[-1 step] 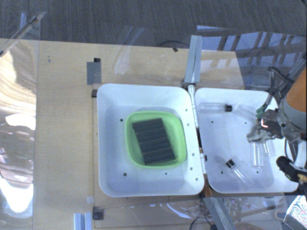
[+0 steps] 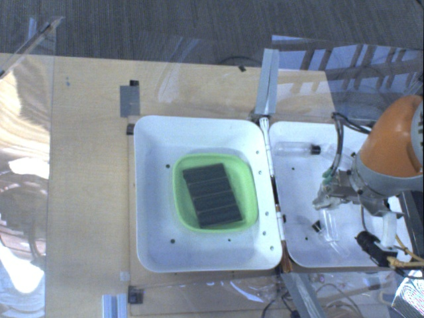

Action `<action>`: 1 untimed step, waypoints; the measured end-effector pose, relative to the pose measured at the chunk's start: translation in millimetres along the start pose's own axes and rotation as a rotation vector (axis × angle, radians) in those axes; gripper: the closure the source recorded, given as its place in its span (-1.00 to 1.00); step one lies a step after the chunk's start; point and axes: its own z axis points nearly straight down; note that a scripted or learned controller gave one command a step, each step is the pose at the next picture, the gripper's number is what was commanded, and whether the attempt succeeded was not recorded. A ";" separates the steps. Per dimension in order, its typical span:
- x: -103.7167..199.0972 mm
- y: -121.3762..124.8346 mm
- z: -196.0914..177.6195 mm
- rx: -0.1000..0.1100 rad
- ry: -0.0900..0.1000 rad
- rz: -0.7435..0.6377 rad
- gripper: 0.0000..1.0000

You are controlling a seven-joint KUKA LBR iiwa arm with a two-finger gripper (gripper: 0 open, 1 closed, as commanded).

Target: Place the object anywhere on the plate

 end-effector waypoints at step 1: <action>49.1 30.0 -26.8 -0.004 0.000 -0.020 1.00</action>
